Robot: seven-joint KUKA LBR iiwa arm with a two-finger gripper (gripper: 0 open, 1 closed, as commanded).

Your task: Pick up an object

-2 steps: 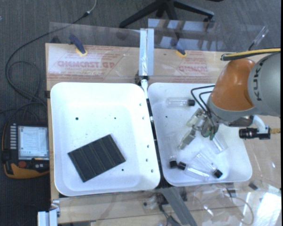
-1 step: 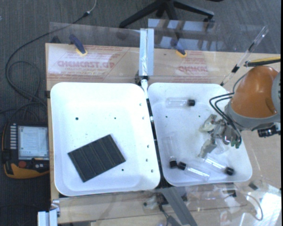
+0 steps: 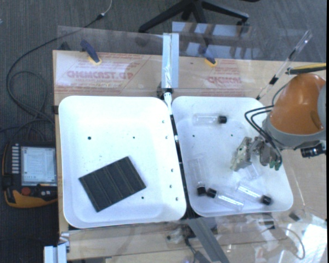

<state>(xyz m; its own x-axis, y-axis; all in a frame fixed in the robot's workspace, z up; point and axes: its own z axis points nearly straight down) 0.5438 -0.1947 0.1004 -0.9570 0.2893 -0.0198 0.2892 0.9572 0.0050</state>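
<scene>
Two white bins [image 3: 120, 108] on a bench [image 3: 126, 73]

Arm [image 3: 299, 111] reaching in from right, hand [image 3: 245, 155] lowered

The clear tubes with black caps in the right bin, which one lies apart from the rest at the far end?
The tube near the right bin's top edge, its cap pointing right. The other tubes cluster along the bottom edge, below the gripper.
</scene>
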